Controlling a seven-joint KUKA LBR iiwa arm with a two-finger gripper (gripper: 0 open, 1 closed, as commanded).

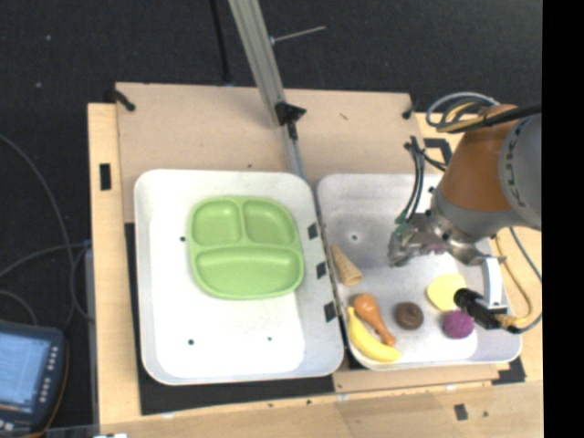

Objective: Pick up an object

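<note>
One banana (373, 341) lies at the right bin's (365, 199) six o'clock edge, beside one orange carrot (373, 314), one brown disc (409, 315) and one purple ball (457, 324). At nine o'clock, the left bin (164, 336) holds one green divided plate (245, 248). Whether the gripper (406, 246) is spread or closed, I cannot tell.

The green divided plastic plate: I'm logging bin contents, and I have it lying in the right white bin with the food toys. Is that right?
Not quite. The camera view shows the green divided plastic plate lying in the left white bin. The food toys, such as the yellow toy banana and the purple round toy, lie in the right white bin.
</note>
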